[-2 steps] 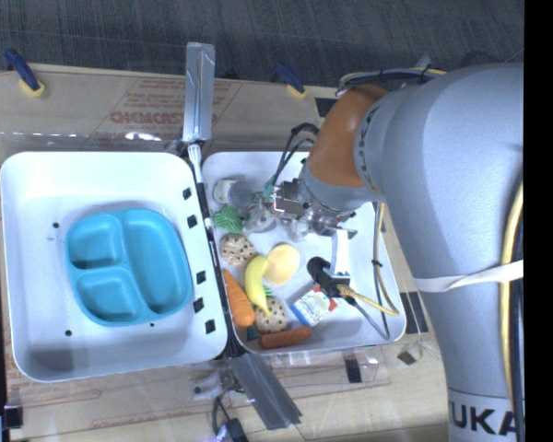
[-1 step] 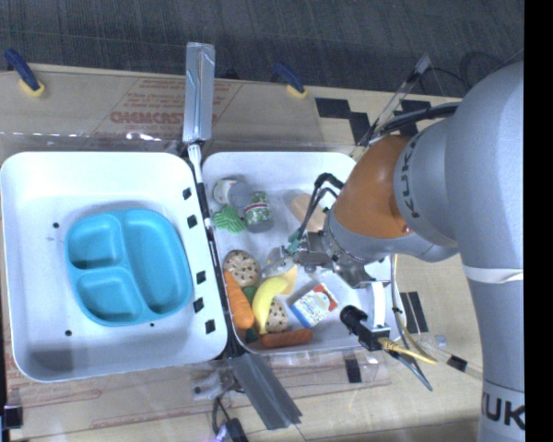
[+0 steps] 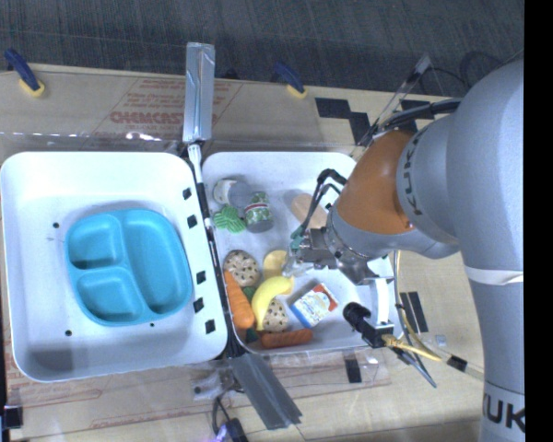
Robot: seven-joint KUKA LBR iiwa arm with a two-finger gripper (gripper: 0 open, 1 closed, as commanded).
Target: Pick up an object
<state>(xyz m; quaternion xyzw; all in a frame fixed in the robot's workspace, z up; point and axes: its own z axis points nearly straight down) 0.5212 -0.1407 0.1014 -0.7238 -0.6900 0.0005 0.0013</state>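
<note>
We see the pincer (image 3: 298, 250) low over a smooth curved banana (image 3: 269, 293), long axis slanting, grip state indiscernible, beside round speckled cookie (image 3: 241, 267).

Open room across the left bin (image 3: 28, 247) around the blue divided tray (image 3: 127, 265); right bin (image 3: 258, 166) crowded lower left with banana (image 3: 269, 293), carrot (image 3: 239, 304), cookies (image 3: 242, 268), carton (image 3: 313, 306).
</note>
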